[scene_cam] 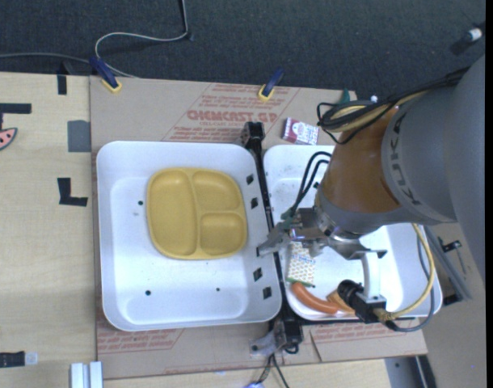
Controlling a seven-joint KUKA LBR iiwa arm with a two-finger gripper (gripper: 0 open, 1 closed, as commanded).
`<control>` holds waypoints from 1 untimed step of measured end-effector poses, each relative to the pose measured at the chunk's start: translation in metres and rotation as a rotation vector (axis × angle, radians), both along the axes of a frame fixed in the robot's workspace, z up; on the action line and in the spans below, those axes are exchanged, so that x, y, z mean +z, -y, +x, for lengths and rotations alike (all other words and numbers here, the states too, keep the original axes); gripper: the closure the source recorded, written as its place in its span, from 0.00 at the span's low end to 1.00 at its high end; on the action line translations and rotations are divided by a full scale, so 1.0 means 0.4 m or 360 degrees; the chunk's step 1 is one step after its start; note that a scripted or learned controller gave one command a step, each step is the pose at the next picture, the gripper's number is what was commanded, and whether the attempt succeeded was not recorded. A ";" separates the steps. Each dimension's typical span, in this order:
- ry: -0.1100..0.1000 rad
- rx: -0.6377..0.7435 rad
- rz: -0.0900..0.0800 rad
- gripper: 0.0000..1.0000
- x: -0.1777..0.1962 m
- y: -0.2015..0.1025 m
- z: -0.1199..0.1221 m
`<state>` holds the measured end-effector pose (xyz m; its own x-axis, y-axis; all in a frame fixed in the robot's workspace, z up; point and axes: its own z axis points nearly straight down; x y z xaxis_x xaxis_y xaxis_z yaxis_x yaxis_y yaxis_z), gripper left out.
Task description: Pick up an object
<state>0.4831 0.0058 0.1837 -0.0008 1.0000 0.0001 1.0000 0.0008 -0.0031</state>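
Observation:
A yellow divided plate [197, 212] lies in the left white bin [125, 297]. In the right bin [408, 257] an orange carrot-like piece [318, 301] lies near the front edge, and a small patterned packet [301, 267] lies just behind it. My gripper [299, 239] hangs over the left part of the right bin, right above the patterned packet. The wrist hides the fingertips, and I see nothing held between them.
A divider with black clips [263, 208] separates the two bins. A small red-and-white box [298, 131] lies on the cardboard behind the right bin. Yellow clamps [270, 89] hold the cardboard's far edge. The grey arm with its orange band [360, 168] covers most of the right bin.

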 end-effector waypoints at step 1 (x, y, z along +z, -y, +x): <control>-0.0002 0.0002 0.0002 1.00 0.023 -0.002 0.001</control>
<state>0.4834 0.0066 0.1929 -0.0022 1.0000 0.0013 1.0000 0.0023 -0.0043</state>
